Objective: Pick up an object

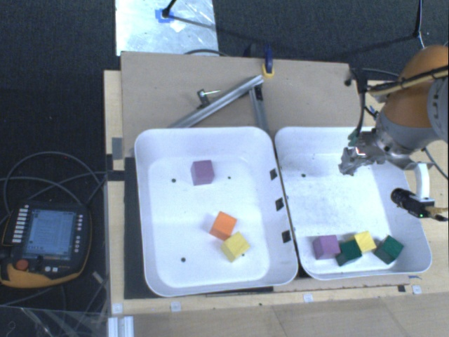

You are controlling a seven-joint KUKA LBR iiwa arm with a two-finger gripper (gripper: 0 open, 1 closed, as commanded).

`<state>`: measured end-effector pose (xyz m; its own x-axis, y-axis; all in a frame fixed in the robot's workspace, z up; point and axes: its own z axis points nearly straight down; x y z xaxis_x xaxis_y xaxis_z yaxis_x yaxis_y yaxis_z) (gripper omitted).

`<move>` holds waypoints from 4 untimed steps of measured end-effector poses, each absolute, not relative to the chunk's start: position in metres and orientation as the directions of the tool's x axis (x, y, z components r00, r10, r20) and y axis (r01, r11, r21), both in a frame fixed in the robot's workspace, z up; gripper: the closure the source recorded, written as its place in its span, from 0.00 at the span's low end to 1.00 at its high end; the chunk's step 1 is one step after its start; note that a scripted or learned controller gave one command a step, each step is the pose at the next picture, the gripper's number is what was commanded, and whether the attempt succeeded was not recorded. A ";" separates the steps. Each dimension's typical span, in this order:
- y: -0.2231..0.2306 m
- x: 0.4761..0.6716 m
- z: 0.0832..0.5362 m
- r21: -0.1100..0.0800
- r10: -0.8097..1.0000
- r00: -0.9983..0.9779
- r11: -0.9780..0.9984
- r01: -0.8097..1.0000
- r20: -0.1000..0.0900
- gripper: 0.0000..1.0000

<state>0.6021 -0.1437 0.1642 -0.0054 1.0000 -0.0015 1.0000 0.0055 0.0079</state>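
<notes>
Arm over the right bin, blocks crowded at its near edge

A teach pendant (43,243) lies on the dark floor left of the surface (309,90). In the left bin (151,146), a purple cube (202,172) sits alone toward the far side with bare white floor all round it. An orange cube (224,225) and a yellow cube (236,246) touch at a corner nearer the front, well clear of the walls.

In the right bin (295,142), a purple block (325,246), a dark green block (348,252), a yellow block (365,241) and a second green block (389,248) stand packed in a row close to the near rim. The middle and far floor of this bin lies open. The gripper (353,159) hangs above the far part of the bin, well apart from the row; whether it is wide or narrow I cannot tell
</notes>
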 end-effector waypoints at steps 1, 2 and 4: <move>-0.140 0.612 0.213 0.008 1.000 -0.006 0.006 1.000 -0.002 1.00; -0.144 0.611 0.258 0.007 1.000 -0.005 0.005 1.000 -0.002 1.00; -0.027 0.596 0.248 0.001 1.000 -0.012 0.012 1.000 0.003 1.00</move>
